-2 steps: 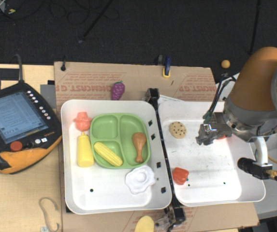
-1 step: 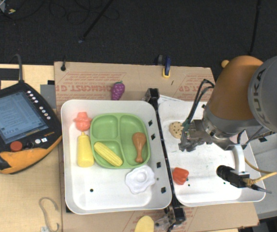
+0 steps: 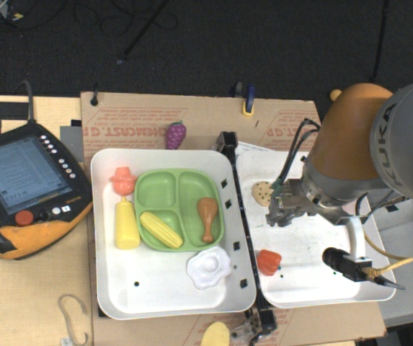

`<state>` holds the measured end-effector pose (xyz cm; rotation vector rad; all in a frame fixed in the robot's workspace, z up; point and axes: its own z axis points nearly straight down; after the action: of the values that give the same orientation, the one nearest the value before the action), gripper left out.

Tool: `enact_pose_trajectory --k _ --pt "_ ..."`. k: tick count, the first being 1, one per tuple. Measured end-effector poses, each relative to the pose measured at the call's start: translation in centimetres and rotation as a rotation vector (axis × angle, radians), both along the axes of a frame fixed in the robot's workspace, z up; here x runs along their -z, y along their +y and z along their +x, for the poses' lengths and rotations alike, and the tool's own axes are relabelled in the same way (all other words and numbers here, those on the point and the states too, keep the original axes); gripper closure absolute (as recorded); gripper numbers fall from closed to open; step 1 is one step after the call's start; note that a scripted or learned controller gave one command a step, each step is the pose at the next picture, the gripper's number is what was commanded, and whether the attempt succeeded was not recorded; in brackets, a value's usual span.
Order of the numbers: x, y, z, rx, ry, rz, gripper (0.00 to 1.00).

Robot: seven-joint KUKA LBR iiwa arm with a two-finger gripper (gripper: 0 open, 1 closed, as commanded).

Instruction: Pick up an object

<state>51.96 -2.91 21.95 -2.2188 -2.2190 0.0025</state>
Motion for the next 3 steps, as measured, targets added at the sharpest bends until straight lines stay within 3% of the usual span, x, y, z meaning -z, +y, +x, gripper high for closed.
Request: enact_pose_trajectory --k 1,2,3 --pt "-1.8 -0.9 0.2 0.0 -0.002 -0.001 1.0" --pt "-1.6 -0.2 0.4 0.001 -0.001 0.0 1.0" --pt "-0.5 -0.7 -0.9 0.001 0.001 -0.001 1.0"
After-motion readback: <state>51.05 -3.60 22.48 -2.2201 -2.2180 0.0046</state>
